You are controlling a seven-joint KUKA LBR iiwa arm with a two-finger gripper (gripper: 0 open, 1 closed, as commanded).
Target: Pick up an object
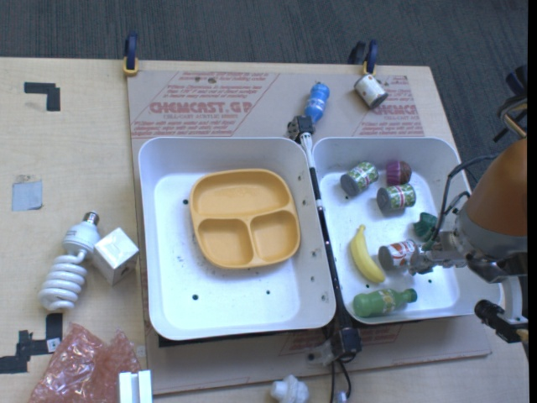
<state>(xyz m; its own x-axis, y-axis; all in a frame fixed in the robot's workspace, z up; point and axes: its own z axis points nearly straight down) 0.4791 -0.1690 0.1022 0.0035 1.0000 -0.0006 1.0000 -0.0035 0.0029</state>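
The right bin (445,154) holds a banana (365,255), a green bottle (383,301) lying on its side, two green-labelled cans (359,178) (396,197), a purple object (398,172), a small teal object (425,223) and a red-and-white can (394,254) on its side. My gripper (424,259) is low in this bin, at the right end of the red-and-white can, just below the teal object. The arm comes in from the right edge, with its orange band (508,191) above the wrist. The wrist hides whether anything is held.
The left bin (159,225) holds a yellow divided tray (245,217). Behind the bins lie a blue bottle (316,102) and a small tin (369,91). A spiral light bulb (69,267), a white cube (116,253) and a pink bag (80,363) lie to the left.
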